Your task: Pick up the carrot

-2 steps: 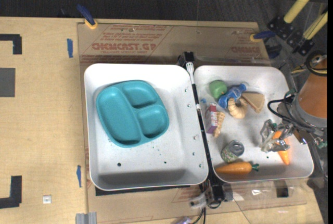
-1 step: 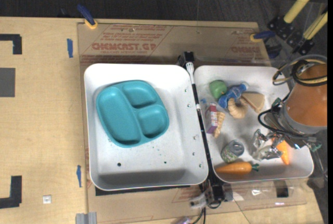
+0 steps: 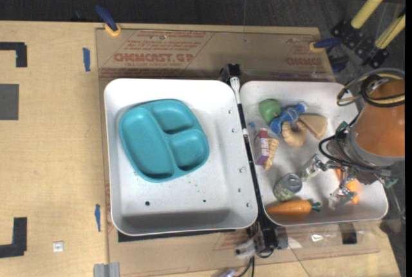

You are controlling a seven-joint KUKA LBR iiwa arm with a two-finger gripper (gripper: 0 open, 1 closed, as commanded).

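Observation:
The carrot (image 3: 291, 207), orange with a green stub at its right end, lies flat along the front wall of the right bin (image 3: 373, 208). My gripper (image 3: 327, 180) hangs over the bin's right half, up and to the right of the carrot and apart from it. Its two metal fingers (image 3: 314, 166) are spread open with nothing between them. The arm's orange band (image 3: 383, 127) sits above the wrist at the right edge.
Just left of the gripper and above the carrot lies a small tin can (image 3: 287, 186). Further back are a green pepper (image 3: 270, 107), a blue toy (image 3: 288, 116), a tan wedge (image 3: 313, 124), a cone (image 3: 271, 148) and a small bottle (image 3: 262, 142). The left bin (image 3: 129, 205) holds a teal divided plate (image 3: 163, 138).

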